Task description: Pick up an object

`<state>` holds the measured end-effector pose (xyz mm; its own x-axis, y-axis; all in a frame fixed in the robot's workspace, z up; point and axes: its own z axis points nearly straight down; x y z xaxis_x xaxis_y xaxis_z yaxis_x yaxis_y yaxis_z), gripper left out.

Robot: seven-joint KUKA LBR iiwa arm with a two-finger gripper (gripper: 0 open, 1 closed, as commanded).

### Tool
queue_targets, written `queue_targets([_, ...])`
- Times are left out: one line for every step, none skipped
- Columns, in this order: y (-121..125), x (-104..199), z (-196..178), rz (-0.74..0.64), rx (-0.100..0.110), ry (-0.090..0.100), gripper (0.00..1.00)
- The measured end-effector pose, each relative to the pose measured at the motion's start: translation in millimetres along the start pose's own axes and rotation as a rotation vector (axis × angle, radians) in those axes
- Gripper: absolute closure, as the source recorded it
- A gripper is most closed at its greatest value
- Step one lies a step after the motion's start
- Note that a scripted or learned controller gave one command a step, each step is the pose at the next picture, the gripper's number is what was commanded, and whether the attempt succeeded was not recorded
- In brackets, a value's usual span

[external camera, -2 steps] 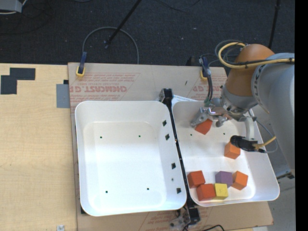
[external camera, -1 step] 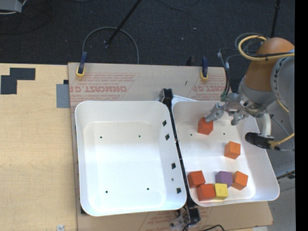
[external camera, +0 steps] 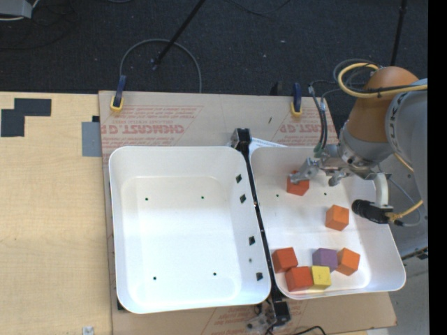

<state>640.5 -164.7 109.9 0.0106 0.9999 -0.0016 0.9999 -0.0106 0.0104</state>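
I have the gripper (external camera: 305,175) low over the far end of the right bin (external camera: 391,260), fingertips on a red block (external camera: 297,185); it looks clamped on the block's upper corner, though the view is coarse here and I can't rule out that it is only touching; the block sits tilted, which suits a shallow pinch; main risk from here is a slip on lift, because the hold is near an edge and not across the body; it would drop back into the bin, possibly roll toward the divider (external camera: 253,208); second risk is the fingers closing past it and coming up bare; outward from there, an orange block (external camera: 337,217) lies apart toward the near side; a cluster of red, purple, yellow and orange blocks (external camera: 316,265) sits at the near end, touching one another; left bin (external camera: 122,187) has no blocks.
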Motion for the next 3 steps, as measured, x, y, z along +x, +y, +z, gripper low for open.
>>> queue_targets([-9, 9, 10, -0.001, 0.01, 0.0, 0.0])
queue_targets([22, 63, 22, -0.013, 0.007, 0.001, 0.0])
queue_targets([21, 61, 12, -0.011, 0.009, 0.001, 1.0])
